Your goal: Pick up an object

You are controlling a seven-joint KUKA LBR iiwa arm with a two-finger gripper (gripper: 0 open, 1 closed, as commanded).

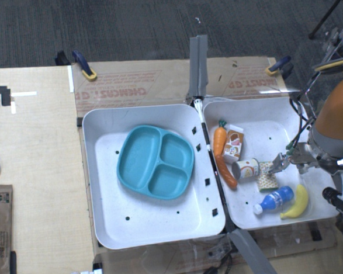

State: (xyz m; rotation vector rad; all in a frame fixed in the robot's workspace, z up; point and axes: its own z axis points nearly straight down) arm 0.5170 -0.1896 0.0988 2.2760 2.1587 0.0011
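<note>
While my arm point(334, 122) reaches in from the right, my gripper point(277, 165) hangs low over the right bin point(257, 111), its tip just above a small yellow-green sponge point(267, 179) that lies a little below and to the left of it. I cannot tell from this slant how my fingers stand, and I see nothing between them.

Just left of my gripper lies a small can point(246, 169) on its side, touching or nearly touching the sponge. Further left, along the bin's left wall, an orange carrot point(219, 140) lies lengthwise, with a sausage point(227, 174) below it, running down toward the can. Between the carrot and my gripper, slightly higher, sits a small carton point(234, 143) with a red and white label.

Below my gripper, a clear plastic bottle point(274, 200) with a blue label lies on its side, and just right of it a yellow banana point(298, 202) curves near the bin's lower edge.

Well to my left, past the divider, the left bin point(107, 226) holds a teal divided plate point(155, 162) with three compartments, lying flat near its middle.
</note>
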